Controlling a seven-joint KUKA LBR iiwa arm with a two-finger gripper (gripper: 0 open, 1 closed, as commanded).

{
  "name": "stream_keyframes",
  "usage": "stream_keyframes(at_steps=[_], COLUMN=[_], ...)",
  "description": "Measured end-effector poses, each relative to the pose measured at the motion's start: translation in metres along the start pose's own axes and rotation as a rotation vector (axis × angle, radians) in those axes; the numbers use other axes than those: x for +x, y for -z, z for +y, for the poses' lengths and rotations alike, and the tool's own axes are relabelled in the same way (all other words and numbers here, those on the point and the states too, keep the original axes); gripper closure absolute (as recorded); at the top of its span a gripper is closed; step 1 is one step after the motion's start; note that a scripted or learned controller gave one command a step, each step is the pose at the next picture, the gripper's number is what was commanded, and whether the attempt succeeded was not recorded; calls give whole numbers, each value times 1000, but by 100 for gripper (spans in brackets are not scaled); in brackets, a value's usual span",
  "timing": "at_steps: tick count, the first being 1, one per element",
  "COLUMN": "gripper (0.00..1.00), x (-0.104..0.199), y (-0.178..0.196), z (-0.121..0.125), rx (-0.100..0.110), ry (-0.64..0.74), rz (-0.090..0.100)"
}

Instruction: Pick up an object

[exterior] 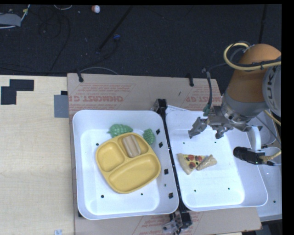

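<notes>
— Target vs. tool?
— Pizza slice [196, 162] lies flat just below tool [205, 134] in view, apart from it, in right bin [220, 189]. Tool spread, nothing btwn.
— Axis?
— Long axis approx. parallel to tool's spread; prob. needs wrist turn.

**Hidden, Cropped and Unclear Parts**

The lower edge of the larger green leafy piece [120, 130] is covered by the yellow divided plate [131, 176]; the smaller green piece [149, 136] is overlapped on its left by the plate's rim; the brown oblong item [132, 146] in the plate's upper compartment cannot be identified; the toppings on the pizza slice [196, 161] are too small to be told apart; part of the far wall of the right bin [229, 202] is masked by the gripper [206, 134]; the arm [252, 78] is cut off at the right; red lettering on the cardboard [115, 89] is partly covered at the near side by the left bin [78, 160]; a small round thing [95, 8] at the top edge is too small to be named.
</notes>
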State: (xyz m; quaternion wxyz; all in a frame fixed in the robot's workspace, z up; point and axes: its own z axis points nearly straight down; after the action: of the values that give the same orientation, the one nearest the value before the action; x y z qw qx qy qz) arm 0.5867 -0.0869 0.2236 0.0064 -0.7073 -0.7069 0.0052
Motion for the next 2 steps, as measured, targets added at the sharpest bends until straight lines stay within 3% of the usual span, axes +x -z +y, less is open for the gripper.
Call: stream_keyframes(at_steps=[1,2], gripper=[0,0], x=[0,2], y=[8,-52], z=[2,11], rx=[-13,-8], ry=[2,1], rz=[-1,-1])
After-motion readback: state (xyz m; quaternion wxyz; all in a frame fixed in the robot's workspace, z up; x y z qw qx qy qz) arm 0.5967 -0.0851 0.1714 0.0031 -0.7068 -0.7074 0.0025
